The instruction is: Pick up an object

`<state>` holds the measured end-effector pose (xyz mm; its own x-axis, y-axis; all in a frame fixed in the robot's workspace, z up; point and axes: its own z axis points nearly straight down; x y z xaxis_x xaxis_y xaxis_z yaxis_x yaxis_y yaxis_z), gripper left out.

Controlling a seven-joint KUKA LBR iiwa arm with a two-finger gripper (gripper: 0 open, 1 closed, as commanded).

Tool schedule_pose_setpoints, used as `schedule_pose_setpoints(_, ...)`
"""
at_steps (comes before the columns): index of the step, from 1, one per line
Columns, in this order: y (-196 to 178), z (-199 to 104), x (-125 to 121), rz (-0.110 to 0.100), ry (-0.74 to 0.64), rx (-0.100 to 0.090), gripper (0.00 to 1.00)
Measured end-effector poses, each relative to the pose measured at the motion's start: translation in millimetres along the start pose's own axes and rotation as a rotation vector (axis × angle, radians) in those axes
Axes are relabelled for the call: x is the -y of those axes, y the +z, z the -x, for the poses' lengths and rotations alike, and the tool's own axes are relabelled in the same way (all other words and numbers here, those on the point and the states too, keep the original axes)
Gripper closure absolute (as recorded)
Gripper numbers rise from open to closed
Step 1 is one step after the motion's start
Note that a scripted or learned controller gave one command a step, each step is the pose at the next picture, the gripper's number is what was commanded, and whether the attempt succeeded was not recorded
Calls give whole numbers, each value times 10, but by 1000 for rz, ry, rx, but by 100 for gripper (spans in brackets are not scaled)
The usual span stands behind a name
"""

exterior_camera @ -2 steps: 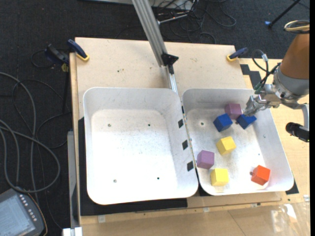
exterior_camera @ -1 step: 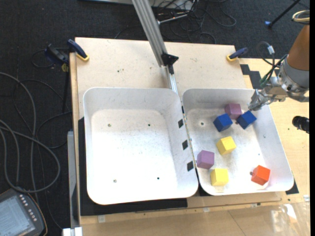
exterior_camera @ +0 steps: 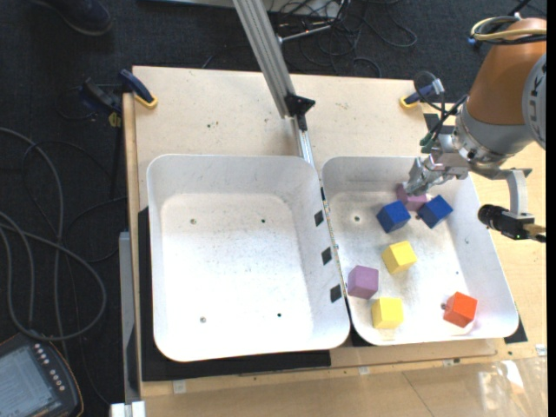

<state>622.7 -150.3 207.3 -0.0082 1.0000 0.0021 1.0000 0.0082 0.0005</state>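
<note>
Several small blocks lie in the right bin: two blue blocks, two yellow blocks, a purple block and an orange block. A pink-purple block sits near the bin's far side, partly covered by my gripper. The gripper reaches down from the right, directly over that block, close to the two blue blocks. I cannot see how the fingers stand around it.
The left bin stands beside the right one, with a raised divider edge between them. A slanted metal pole crosses the far side of the bench. Clamps sit at the far corners.
</note>
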Motion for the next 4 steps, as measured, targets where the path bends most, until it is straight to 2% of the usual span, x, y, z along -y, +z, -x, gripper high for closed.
schedule_pose_setpoints(2,-253,-1066,-76,2,-1,1,100)
schedule_pose_setpoints(4,-312,-2316,-132,1,-1,0,100)
